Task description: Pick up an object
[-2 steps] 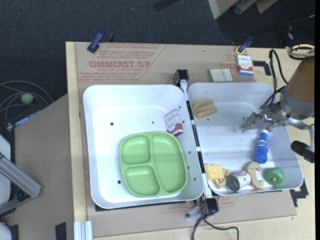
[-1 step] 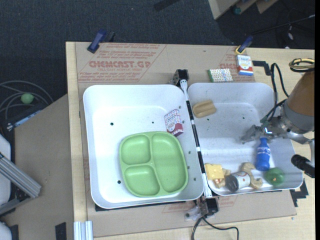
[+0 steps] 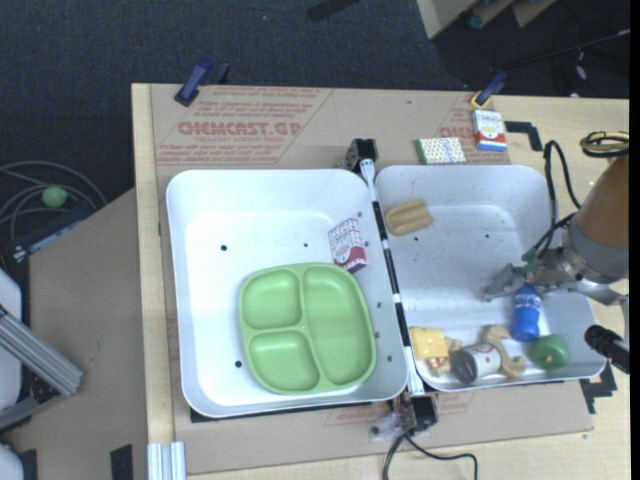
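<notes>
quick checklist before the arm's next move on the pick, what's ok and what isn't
1. Gripper inside the right bin: ok.
2. Blue bottle close beside the gripper: ok.
3. Bottle between the fingers: cannot tell.
4. Room around the bottle: not ok, the green ball and the small can lie near it.
5. Green tray out of the way in the left bin: ok.
6. Cable over the right bin's rim by the arm: not ok.

Pale green three-compartment plastic plate (image 3: 305, 328); blue plastic bottle (image 3: 526, 313); tan bread-shaped block (image 3: 407, 217); red-and-white patterned carton (image 3: 347, 242).
</notes>
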You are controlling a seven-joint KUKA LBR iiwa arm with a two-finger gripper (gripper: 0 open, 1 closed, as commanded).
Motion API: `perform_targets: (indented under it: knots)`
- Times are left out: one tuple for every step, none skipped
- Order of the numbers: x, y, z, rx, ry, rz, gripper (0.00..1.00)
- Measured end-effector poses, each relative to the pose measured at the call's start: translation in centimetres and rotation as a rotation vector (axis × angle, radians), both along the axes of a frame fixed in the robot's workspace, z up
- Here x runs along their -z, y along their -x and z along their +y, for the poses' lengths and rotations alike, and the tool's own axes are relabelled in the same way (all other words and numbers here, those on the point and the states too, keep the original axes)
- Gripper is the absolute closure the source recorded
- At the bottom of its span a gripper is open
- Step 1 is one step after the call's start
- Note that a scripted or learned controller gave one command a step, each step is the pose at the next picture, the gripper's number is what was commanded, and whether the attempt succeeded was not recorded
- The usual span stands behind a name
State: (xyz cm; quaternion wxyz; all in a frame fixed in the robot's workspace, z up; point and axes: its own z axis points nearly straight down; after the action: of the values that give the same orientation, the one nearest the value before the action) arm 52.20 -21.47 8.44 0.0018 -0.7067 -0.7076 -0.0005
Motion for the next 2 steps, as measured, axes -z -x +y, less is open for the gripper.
perform_targets:
  knots:
    - [-0.02, 2.74, -0.51, -0.002, -0.005, 0.000, 0.00]
    - [-0.99, 2.73, -0.71, 0.000, 0.000, -0.002, 1.00]
